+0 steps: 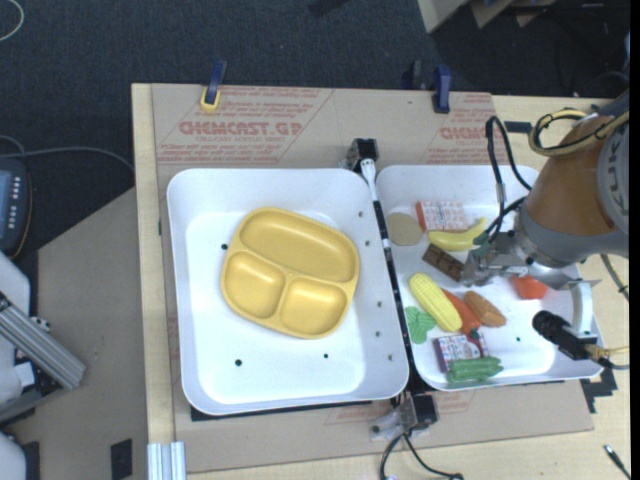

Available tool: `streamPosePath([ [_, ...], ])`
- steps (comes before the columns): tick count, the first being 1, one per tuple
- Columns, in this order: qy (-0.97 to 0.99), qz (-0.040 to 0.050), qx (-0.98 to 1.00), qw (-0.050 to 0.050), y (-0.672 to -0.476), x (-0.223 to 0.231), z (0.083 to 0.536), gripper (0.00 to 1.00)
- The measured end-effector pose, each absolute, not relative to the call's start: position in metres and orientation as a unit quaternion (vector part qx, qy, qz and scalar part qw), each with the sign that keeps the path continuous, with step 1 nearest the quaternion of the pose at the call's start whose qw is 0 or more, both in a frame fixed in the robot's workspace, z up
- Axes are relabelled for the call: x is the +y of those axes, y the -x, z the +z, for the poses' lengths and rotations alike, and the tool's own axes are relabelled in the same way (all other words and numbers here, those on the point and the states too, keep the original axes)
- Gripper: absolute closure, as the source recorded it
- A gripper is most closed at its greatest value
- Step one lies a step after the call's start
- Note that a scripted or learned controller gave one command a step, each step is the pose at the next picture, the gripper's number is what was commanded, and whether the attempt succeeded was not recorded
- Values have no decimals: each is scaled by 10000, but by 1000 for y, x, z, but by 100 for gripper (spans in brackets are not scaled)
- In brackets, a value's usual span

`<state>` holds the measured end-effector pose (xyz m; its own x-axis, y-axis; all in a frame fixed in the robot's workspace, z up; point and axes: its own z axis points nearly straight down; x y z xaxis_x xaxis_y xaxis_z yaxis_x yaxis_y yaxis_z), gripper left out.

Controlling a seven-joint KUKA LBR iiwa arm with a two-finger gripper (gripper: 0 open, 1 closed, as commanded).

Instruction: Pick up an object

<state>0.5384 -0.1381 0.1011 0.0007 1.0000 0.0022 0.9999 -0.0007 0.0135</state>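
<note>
My gripper point(480, 268) hangs low over the middle of the right bin point(520, 363), coming in from the right. Just to its left lies a brown bar point(442, 261), and a yellow banana point(455, 238) lies right above it. Below the gripper are a corn cob point(436, 301), an orange carrot point(468, 311) and a brown bun-like piece point(486, 310). A red-orange piece point(530, 288) lies beside the wrist. I see nothing held in the gripper.
The left bin point(200, 298) holds a yellow divided plate point(290, 271). In the right bin's far part are a tan disc point(404, 229) and a red-and-white packet point(442, 214). Near its front lie a green leaf point(417, 323), a pink packet point(458, 349) and a green vegetable point(472, 370).
</note>
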Motion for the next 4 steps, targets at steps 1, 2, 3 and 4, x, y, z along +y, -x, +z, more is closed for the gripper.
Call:
streamPosePath([
  [1, -7066, 14, 7076, 31, -550, -141, 152, 100],
  [2, -7066, 15, 7076, 29, -548, -141, 216, 100],
  [3, -7067, 8, 7075, 16, -549, -141, 225, 100],
  [4, -7054, 10, 7088, 12, -571, -103, 222, 100],
])
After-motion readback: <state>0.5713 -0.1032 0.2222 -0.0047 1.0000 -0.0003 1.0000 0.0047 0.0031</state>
